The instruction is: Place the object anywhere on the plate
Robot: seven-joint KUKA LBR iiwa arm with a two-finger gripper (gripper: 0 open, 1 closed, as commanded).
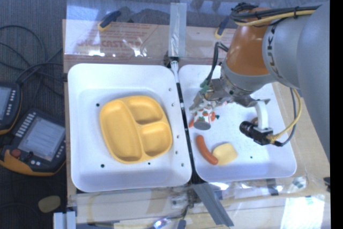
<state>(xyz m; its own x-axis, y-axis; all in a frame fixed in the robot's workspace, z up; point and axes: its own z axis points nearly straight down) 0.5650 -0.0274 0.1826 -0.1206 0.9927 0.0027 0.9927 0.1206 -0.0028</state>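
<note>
While the fingers (205, 109), their spread impossible to tell, are hovering over a small white-and-orange object (204, 114), they should be closing squarely before lifting toward the yellow divided plate (135, 127).

Plate (136, 127) in left bin (80, 115), sausage (206, 149) beside block (225, 153) in right bin (278, 161)

Arm (278, 45) bent downward, end effector (206, 110) low; grip apparently unclear.
</note>
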